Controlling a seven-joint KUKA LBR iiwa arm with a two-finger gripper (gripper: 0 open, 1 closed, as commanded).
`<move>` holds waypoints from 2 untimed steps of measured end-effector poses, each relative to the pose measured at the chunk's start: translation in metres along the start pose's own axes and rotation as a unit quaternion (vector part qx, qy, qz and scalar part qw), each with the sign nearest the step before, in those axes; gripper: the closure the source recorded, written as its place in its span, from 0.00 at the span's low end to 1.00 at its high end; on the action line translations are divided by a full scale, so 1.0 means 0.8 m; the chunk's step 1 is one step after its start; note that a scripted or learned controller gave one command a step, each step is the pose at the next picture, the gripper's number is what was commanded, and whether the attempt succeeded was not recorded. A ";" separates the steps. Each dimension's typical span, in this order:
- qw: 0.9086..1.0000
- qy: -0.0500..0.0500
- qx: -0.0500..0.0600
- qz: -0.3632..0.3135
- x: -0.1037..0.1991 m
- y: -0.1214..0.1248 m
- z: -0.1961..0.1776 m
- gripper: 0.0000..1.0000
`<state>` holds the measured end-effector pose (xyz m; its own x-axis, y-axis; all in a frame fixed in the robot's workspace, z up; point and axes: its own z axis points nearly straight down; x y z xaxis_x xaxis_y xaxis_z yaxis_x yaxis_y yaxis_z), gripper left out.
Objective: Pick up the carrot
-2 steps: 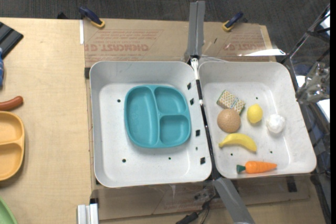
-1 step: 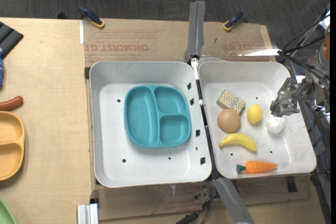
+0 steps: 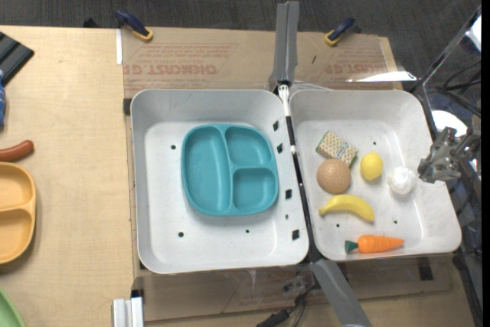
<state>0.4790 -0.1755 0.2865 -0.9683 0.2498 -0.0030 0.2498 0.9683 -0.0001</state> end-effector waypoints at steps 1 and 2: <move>1.000 -0.001 0.000 0.009 -0.049 -0.036 0.012 1.00; 0.995 0.001 -0.001 -0.096 -0.064 0.065 0.097 1.00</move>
